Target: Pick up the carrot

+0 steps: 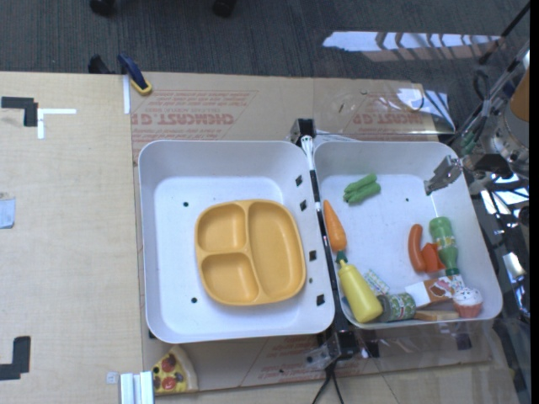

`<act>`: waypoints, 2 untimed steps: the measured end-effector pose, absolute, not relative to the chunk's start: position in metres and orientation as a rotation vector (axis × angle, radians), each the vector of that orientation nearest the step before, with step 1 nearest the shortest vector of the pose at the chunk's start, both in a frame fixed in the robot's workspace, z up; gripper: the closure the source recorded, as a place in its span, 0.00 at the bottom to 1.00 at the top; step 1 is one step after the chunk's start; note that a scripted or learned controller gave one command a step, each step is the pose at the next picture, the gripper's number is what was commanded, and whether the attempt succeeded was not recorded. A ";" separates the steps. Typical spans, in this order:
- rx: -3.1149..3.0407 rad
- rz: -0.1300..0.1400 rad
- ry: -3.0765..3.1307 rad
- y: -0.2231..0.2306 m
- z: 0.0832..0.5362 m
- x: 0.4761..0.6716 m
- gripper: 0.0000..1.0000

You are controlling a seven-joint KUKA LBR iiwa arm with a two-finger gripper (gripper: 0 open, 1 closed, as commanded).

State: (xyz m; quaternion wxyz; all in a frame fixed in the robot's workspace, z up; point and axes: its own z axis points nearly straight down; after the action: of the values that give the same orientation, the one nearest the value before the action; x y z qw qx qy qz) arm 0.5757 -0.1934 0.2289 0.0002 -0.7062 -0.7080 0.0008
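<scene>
Carrot (334,226), smooth tapered orange plastic, lies apart from the open, empty gripper (441,175).

You're looking at a robotics lab setup, not a home or kitchen. Pale wood bench (59,251) w/ black tape marks, 2 white bins (156,251) clipped side by side on flattened cardboard (194,108). Food in the right bin is plastic toy stuff; yellow divided plate (250,252) in the left. Grey carpet (278,23) and office-chair casters (103,2) at top; cables (333,381) run off bottom edge.
</scene>
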 end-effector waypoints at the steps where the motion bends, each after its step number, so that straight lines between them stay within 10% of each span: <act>1: -2.107 0.003 -2.333 -0.166 0.361 0.623 0.00; 2: -1.979 0.003 -2.442 -0.132 0.531 0.660 0.00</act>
State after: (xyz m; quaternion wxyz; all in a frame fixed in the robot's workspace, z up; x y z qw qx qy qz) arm 0.6599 -0.1319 0.5306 -0.0011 -0.6296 -0.7769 0.0009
